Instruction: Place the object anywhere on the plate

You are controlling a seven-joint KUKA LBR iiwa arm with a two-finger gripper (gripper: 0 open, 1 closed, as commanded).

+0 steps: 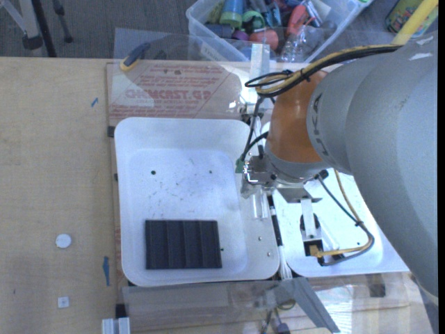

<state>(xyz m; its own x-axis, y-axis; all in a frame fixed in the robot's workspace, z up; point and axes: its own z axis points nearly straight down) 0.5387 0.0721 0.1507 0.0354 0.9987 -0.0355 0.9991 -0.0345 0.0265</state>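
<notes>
From where the single overhead camera looks down, the grey arm with its orange band (295, 124) reaches in from the right and hangs over the seam between the two shallow white bins. Its end effector (261, 204) sits low at the right rim of the left white bin (132, 141). I cannot tell how its jaws stand, since the wrist and cabling cover them, and I see nothing held there.

The flat dark ribbed rectangular plate (183, 244) lies in the front part of the left bin, well apart from the end effector, and nothing rests on it. I cannot make out the object meant for it; if it is anywhere, I would guess the right white bin (361, 252), which the arm largely covers. So the task looks barely begun: picking up, carrying across and setting down all seem left to do.

Counting: one arm, two white bins, one dark plate. Beyond them on the pale wooden surface (49, 152) are one clear plastic tub of coloured toys (278, 12) and one small white disc (63, 241).
</notes>
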